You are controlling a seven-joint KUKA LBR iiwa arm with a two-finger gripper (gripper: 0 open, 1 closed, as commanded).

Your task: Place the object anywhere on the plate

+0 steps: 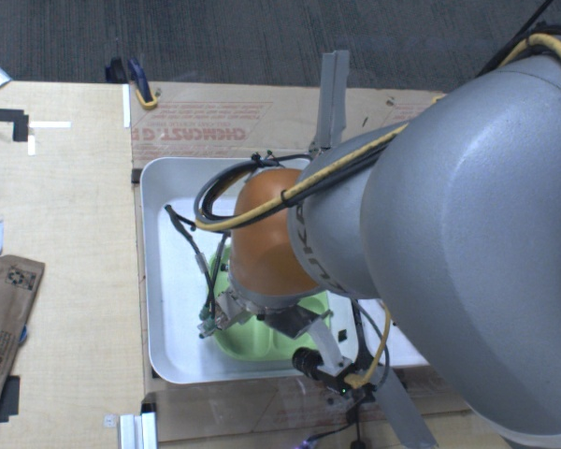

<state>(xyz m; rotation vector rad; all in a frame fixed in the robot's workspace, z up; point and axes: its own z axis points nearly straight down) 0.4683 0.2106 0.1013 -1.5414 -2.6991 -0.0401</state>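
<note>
In the white bin (159, 279) at frame centre a light green plate (248, 340) lies toward the 6 o'clock wall, mostly covered by the arm. Arm (430, 232) comes in from 3 o'clock, orange band (262, 232) directly over the plate. Tool (215, 318) sits at the plate's 9 o'clock edge, low over it; can't tell how wide it stands or whether anything is in it. The object to place is not made out, so no axis or heading to give. Black and yellow cables (224, 209) loop over the bin. Second bin largely hidden under the arm at 3 o'clock. Brown cardboard (206, 124) on the desk (65, 204) at 12 o'clock of the bin.
</note>
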